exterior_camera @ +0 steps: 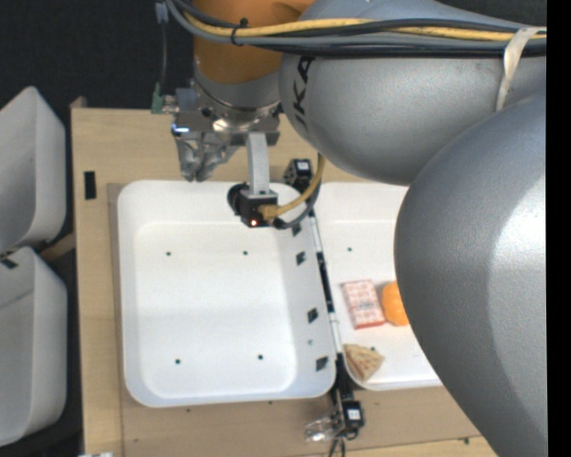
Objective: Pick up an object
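Note:
My gripper (202,163) hangs below the orange wrist band, over the back rim of the left bin (133,255). Nothing shows in its grasp. In the right bin (362,236), near the divider, lie a pink-and-white packet (360,305), an orange object (393,305) partly hidden by the arm, and a tan wedge-shaped item (364,362) at the front edge. All three are far from the gripper, to its right and toward the front.
The grey arm (438,160) covers most of the right bin and the right side of the view. A black cable and small fitting (254,204) hang near the back of the divider. White casings (14,255) stand left of the bench.

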### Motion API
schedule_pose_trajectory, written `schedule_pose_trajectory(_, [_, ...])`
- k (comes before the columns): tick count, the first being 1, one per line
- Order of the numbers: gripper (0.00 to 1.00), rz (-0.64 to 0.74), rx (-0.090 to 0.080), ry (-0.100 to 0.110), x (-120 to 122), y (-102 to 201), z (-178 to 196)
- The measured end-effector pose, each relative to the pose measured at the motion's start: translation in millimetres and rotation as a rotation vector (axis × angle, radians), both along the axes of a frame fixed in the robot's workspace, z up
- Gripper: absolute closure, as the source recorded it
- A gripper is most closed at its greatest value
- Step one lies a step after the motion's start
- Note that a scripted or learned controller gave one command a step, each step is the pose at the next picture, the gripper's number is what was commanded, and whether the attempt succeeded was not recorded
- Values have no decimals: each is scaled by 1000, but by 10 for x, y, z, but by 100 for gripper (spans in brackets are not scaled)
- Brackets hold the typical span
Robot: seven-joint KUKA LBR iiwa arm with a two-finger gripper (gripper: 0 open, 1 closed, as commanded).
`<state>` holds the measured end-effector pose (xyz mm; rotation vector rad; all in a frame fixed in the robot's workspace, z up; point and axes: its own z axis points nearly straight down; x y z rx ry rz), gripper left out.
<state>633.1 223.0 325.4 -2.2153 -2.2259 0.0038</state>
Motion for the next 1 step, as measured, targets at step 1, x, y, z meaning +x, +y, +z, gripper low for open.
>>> schedule_pose_trajectory(1, [100,-1,6,-21,272,-18,1702])
